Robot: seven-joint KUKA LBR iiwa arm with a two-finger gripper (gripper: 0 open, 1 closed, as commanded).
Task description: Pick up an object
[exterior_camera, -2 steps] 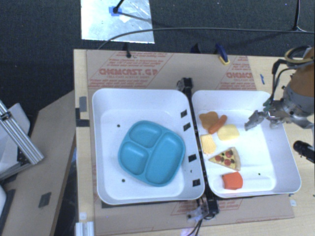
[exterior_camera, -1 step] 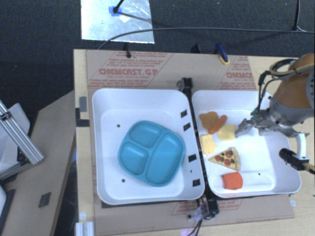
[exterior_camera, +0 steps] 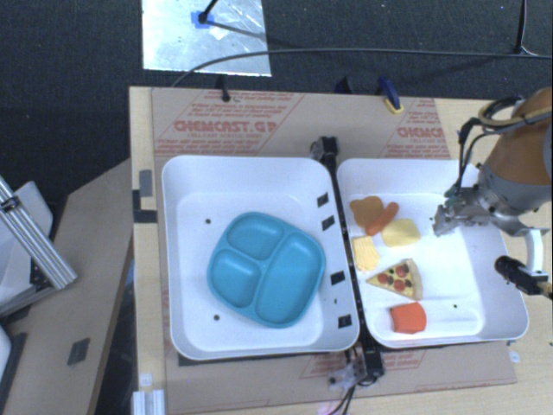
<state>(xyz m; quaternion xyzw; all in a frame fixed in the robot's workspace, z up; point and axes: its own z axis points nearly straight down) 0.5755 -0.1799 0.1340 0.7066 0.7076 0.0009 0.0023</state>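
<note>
Grey gripper (exterior_camera: 445, 220): you cannot tell its opening; it sits just right of the yellow piece (exterior_camera: 400, 232).
Right bin (exterior_camera: 497, 318): your pizza slice (exterior_camera: 397, 277) and red block (exterior_camera: 408, 317).
Left bin (exterior_camera: 186, 258): blue divided plate (exterior_camera: 266, 269).

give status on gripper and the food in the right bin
Gripper low over right bin, beside yellow piece. Nothing seen held. Pizza slice, red piece unobstructed.

Two bins side by side: left bin (exterior_camera: 186, 232) holds a divided plate (exterior_camera: 266, 269) near centre. Right bin (exterior_camera: 497, 318) has its food toys on its 9 o'clock half: carrot (exterior_camera: 381, 218) at 12, cheese wedge (exterior_camera: 401, 232) beside it, pizza slice (exterior_camera: 397, 277) below, block (exterior_camera: 409, 318) at 6. Gripper (exterior_camera: 442, 220) sits at 3 o'clock of the cheese wedge.
</note>
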